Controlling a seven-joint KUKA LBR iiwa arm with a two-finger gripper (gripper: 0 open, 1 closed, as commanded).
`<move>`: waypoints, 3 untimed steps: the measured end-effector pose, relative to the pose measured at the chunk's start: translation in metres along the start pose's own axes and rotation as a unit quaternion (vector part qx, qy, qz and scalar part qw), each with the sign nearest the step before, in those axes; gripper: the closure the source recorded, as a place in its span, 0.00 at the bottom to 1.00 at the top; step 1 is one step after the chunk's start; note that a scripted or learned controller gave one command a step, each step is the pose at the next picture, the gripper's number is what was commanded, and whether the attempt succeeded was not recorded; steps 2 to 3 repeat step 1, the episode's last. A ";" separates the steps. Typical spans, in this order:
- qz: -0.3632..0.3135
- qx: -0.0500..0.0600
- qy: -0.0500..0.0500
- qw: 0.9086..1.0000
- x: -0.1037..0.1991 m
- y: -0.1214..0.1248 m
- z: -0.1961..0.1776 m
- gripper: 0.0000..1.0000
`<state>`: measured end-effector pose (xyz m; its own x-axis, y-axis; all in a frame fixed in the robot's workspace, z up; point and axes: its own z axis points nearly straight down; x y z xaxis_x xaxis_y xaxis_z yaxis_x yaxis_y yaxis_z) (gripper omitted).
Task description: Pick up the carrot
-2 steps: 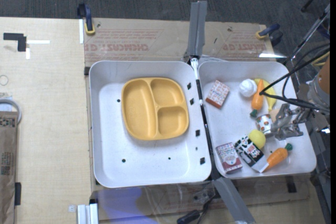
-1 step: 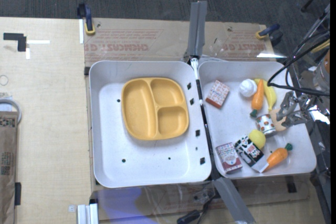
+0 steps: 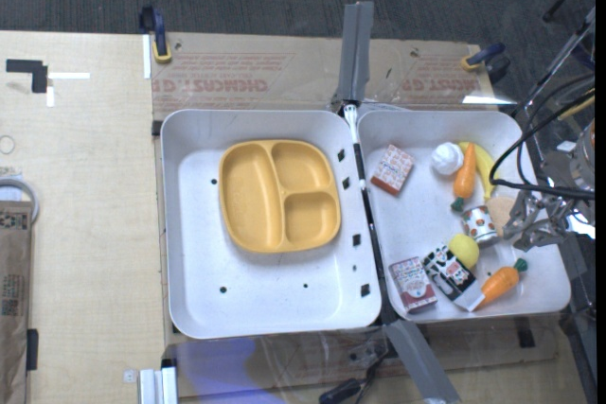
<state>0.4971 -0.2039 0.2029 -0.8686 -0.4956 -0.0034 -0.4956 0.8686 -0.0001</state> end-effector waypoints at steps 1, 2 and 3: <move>-0.049 0.000 0.000 0.999 0.017 -0.010 0.005 1.00; -0.049 0.000 0.000 0.999 0.017 -0.010 0.005 1.00; -0.049 0.000 0.000 0.999 0.017 -0.010 0.005 1.00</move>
